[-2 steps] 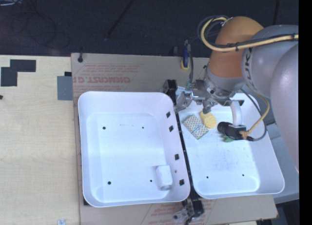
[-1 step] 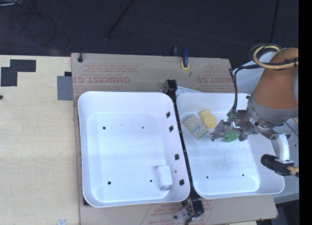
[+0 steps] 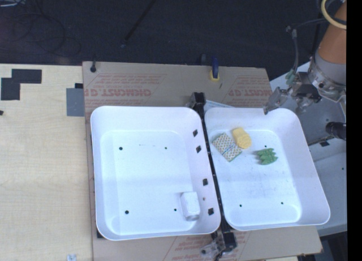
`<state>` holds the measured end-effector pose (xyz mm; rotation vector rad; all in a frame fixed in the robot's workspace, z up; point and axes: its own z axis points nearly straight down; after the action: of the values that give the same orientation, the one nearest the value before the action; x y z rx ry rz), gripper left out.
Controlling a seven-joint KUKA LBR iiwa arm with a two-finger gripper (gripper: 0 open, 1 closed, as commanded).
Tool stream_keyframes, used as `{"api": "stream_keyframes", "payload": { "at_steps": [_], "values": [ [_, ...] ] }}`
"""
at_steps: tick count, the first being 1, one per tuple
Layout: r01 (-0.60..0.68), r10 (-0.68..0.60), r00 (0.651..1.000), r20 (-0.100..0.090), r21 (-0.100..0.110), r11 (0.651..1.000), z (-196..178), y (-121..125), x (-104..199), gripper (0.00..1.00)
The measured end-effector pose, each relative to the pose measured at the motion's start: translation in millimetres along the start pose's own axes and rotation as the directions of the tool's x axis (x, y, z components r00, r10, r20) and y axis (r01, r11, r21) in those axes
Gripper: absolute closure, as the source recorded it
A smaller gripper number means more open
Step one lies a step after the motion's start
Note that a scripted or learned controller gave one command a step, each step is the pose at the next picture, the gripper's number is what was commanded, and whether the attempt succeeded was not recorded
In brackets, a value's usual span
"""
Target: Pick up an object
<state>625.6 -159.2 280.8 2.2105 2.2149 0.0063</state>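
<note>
**Currently: arm off to the right, objects lying loose in both bins**

Roughly, three candidates sit in the right bin (image 3: 305, 158), all in its upper half; a yellow ridged piece (image 3: 242, 137), rounded, lies touching the upper right corner of a flat rectangular pad (image 3: 226, 146) with a pale blue-and-white checked pattern, tilted diagonally; a small green lumpy object (image 3: 266, 156), irregular outline, rests just to their right, apart from both; lower half of that bin is bare white plastic with a few small dark dots and faint scuff marks

Left bin (image 3: 107, 169) holds one thing: a whitish blocky object (image 3: 190, 205) near its lower right corner, close to the wall, low contrast against the floor so detail is hard to read; same small dark dots in the floor

Both bins are shallow, glossy white, rounded corners, side by side with rims meeting along a centre line fitted with small black clips; they sit on a brown cardboard sheet (image 3: 147, 87) with red printed lettering, which rests on a light wood bench (image 3: 39, 163)

Gripper (image 3: 281, 100) hangs over the top right corner of the right bin, well apart from all three objects there; nothing visible between its fingers; cannot tell if they are parted or closed at this angle; orange band of the arm (image 3: 334, 42) shows at upper right
</note>
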Motion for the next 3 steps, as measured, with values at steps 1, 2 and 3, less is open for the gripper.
{"api": "stream_keyframes", "payload": {
  "at_steps": [1,2,3],
  "values": [
    [-0.004,0.004,1.0,-0.007,0.022,1.0,82.0,-34.7,-27.6,0.0],
    [-0.002,0.002,1.0,-0.005,0.015,1.0,141.8,-5.4,-53.0,0.0],
    [-0.005,0.005,1.0,-0.008,0.02,1.0,126.2,-95.2,-53.0,0.0]
  ]
}}
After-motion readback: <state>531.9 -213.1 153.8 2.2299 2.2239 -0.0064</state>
